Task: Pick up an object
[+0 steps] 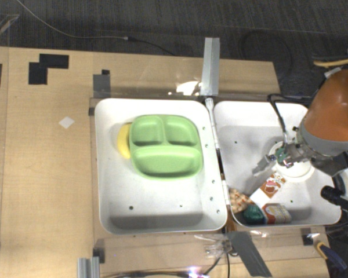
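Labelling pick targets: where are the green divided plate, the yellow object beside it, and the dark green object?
Green divided plastic plate point(164, 145), camera view, centre ridge.
Yellow object point(123, 142), camera view, exposed edge.
Dark green object point(254, 214), camera view, top.

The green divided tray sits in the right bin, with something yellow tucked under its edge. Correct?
Not quite. The camera view shows the green divided tray in the left bin, not the right one. The yellow object does peek out from under its edge.

Grey arm point(327, 141), orange band, black cable.
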Robot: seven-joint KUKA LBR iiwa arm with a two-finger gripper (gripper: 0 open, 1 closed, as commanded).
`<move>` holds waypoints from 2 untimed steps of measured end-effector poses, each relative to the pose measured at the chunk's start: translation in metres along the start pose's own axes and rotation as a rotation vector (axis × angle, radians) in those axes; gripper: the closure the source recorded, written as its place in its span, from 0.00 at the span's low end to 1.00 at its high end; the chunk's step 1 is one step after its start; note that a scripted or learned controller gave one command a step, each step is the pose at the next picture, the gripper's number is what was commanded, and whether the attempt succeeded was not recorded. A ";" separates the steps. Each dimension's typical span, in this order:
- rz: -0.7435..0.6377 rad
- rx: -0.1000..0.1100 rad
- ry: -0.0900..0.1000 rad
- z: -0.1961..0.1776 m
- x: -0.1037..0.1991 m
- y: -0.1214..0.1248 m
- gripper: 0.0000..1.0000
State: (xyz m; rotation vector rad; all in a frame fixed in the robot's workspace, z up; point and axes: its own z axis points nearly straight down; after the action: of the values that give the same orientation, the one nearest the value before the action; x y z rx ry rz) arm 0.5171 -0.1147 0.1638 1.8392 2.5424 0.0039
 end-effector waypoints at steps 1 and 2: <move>0.047 -0.013 -0.008 0.074 0.005 -0.025 0.00; 0.047 -0.020 -0.012 0.062 0.004 -0.022 1.00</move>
State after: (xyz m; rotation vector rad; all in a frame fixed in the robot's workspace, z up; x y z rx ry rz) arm 0.4954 -0.1177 0.1019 1.8856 2.4813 0.0183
